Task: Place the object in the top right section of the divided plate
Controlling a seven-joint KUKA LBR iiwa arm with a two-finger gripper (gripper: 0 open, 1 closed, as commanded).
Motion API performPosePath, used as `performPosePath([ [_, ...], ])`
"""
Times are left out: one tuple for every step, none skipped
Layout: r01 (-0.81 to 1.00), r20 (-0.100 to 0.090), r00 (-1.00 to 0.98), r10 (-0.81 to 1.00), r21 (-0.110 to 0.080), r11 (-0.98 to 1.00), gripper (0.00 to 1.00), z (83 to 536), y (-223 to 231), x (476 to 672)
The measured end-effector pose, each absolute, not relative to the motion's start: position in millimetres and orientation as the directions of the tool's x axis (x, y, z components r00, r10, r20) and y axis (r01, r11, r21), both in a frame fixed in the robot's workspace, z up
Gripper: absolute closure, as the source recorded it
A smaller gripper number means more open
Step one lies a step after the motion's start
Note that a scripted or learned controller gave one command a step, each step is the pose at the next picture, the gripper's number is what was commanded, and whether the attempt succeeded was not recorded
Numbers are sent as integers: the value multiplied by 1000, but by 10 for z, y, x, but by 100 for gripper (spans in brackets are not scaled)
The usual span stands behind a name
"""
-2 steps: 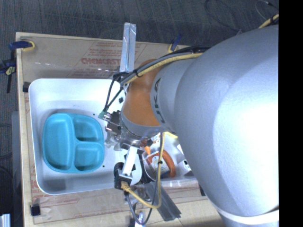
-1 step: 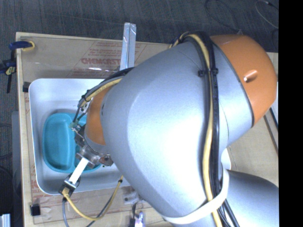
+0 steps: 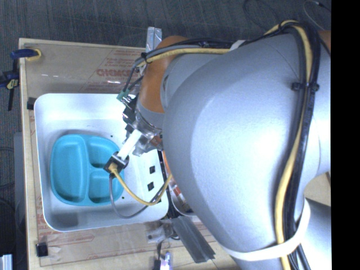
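- The big grey arm (image 3: 242,139) is closest to you. It covers the right side of the view.
- An orange band (image 3: 151,89) sits where the arm gets thin.
- The hand (image 3: 145,135) hangs over the white bin (image 3: 62,103), near the right edge of the plate. The arm hides most of it, so you cannot tell if it is apart or together, or if it holds anything.
- The blue plate (image 3: 73,167) lies flat in the left part of the bin. It has one long section on the left and two small ones on the right.
- The bin rests on the bench (image 3: 73,66).
- A blue clamp (image 3: 22,54) grips the far left corner of the bench.
- Dark floor (image 3: 112,10) lies beyond.
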State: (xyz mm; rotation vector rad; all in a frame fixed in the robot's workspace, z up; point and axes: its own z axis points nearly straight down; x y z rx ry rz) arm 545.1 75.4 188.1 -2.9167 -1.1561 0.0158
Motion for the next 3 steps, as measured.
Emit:
performPosePath([
  [666,-12,746,666,-9,-746,100,1530,1016,5323],
  [738,-8,675,738,-8,-675,100,1880,692,4760],
  [833,-10,553,833,-11,-553,100,1403,1653,4743],
])
